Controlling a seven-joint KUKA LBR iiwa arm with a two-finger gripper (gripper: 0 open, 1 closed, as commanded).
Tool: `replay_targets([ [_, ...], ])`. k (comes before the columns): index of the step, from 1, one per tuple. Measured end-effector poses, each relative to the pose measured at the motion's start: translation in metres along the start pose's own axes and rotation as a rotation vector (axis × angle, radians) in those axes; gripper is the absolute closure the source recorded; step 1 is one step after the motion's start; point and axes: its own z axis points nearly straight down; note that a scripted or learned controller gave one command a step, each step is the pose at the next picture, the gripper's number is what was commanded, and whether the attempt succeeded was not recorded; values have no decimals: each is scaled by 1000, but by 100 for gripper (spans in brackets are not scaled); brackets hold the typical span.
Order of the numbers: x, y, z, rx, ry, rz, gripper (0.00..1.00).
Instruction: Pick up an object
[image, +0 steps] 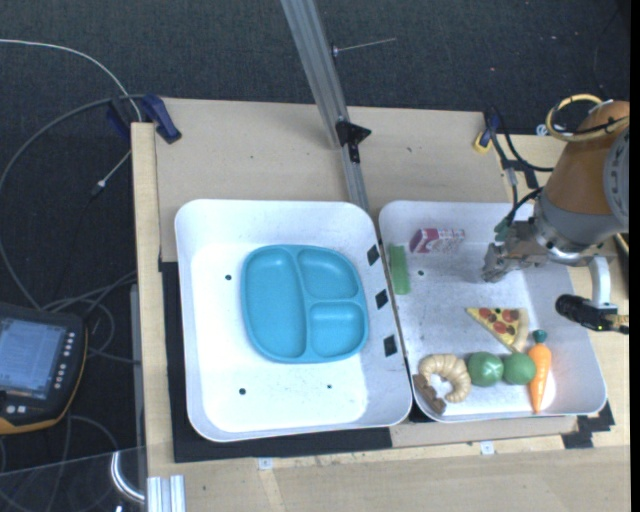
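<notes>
At the near edge of the right-hand shallow white bin (590, 400) lies a row of toy foods. A tan, ridged croissant-shaped piece (444, 377) sits in the near left corner, on a dark patch at the rim. Just beside it to the right are two green rounded pieces (502, 369), touching each other. An orange carrot with a small teal top (539, 375) lies lengthwise against the second green piece, its tip pointing toward the near rim. Slightly farther back, a yellow pizza-slice toy with red spots (499, 322) rests on the bin floor, apart from the row.

In the left-hand shallow white bin (200, 330) a light blue plastic tray with three compartments (303, 303) lies flat near the middle.

Between the two bins, a flat green strip (399, 269) stands along the right bin's left wall, with small black clips (381, 298) on the shared edge.

Farther back in the right bin, a small pink and white box (438, 239) lies on its side near the far wall. To its right the gripper (499, 263) hangs low over the bin floor, below the grey arm with its orange band (585, 175). Whether it is open or closed cannot be told, and nothing is seen in it. It is well apart from the pizza slice and near the box.

Both bins rest on a pale wooden table (250, 150).
</notes>
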Motion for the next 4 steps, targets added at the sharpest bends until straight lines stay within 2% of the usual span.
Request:
replay_targets([
  [2,-5,-6,-111,-6,-2,1,100],
  [3,45,-13,-124,1,3,-4,100],
  [4,97,-25,-116,5,3,-4,100],
])
